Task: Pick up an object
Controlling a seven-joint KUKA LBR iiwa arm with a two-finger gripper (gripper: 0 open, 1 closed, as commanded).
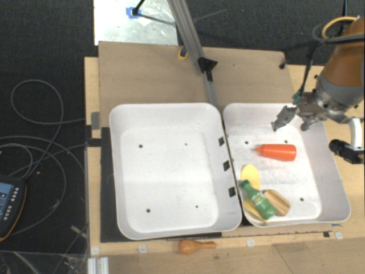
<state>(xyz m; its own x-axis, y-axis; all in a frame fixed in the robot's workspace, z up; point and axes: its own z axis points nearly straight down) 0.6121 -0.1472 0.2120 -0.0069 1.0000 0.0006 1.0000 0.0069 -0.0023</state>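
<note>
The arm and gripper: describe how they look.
The arm has an orange band above a grey metallic wrist, with a yellowish cable looping at its top. The gripper is grey metal with two dark, slim, pointed fingers.

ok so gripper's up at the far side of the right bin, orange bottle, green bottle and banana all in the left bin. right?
Wrong bin. The camera view shows the orange bottle, green bottle and banana all in the right bin, the one under the gripper. The gripper part holds: it is over that bin's far side.
</note>
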